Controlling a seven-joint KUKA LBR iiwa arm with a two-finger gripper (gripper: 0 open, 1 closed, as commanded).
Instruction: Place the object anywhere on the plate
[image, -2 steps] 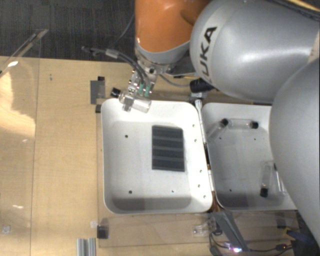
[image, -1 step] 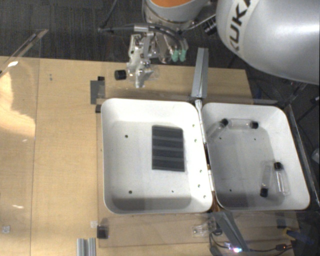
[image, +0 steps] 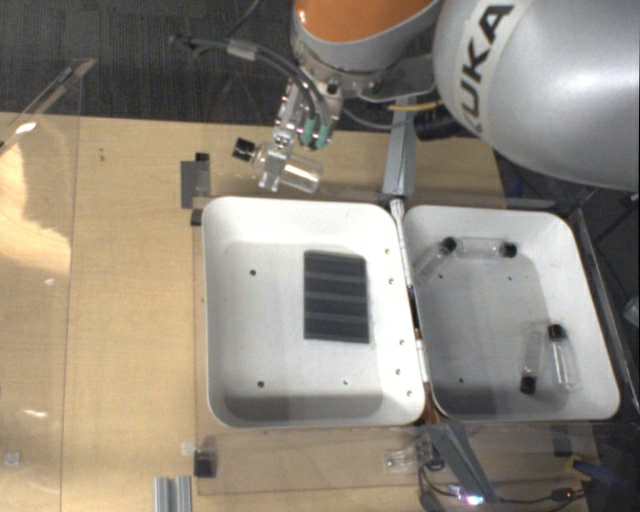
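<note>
While the grey arm (image: 530, 80) with its orange band fills the upper right of the frame, its gripper (image: 290, 160) hangs above the bench just beyond the top edge of the left bin (image: 225, 300), near the upper middle of the picture. A clear plastic vial with a black cap (image: 283, 170) sits at the fingertips, lying roughly level with the cap pointing toward the left; it looks gripped between the fingers, which are closed down to the vial's width, though the clear plastic blurs the contact. Inside the left bin, a dark ribbed rectangular plate (image: 336, 296) lies flat near the centre, well apart from the held vial. The right bin (image: 600, 330) holds two more clear vials: one (image: 478, 247) lying crosswise near its top edge, with dark ends, and another (image: 553, 357) lying lengthwise toward its lower right corner.
</note>
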